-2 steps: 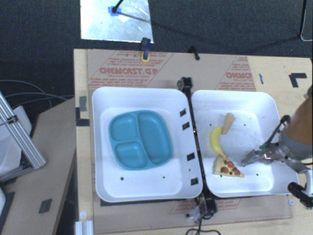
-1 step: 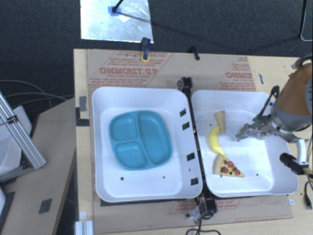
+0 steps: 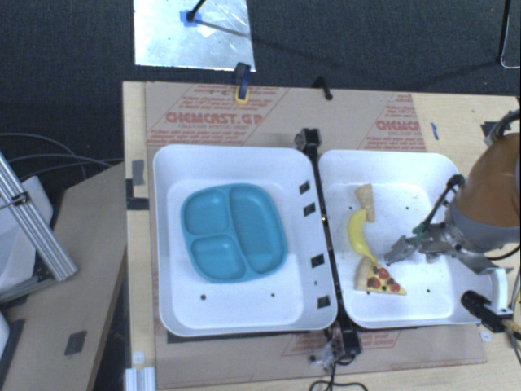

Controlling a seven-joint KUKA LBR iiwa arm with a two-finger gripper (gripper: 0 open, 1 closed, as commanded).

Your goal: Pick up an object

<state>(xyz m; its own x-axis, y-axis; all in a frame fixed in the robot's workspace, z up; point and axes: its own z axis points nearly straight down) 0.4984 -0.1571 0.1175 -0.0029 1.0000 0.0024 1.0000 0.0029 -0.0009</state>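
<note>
Cardboard-lined tabletop (image 3: pixel 342 108), right bin (image 3: pixel 440 304): end effector (image 3: pixel 396 251) spread, unladen beside banana (image 3: pixel 359 233); should straddle fruit crosswise before closing.

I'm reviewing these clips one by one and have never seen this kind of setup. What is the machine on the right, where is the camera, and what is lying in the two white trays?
The picture comes from one fixed camera above the bench, looking down at a slant. The grey and orange shape at the right is a robot arm reaching in; its two-finger gripper hangs low over the right bin. That bin holds a toy banana, a pizza slice and a small tan piece beside the banana's top. The left bin holds a blue divided plate. Nothing shows between the fingers, so no object is held yet; the gripper is close to the banana and pizza slice.
</note>
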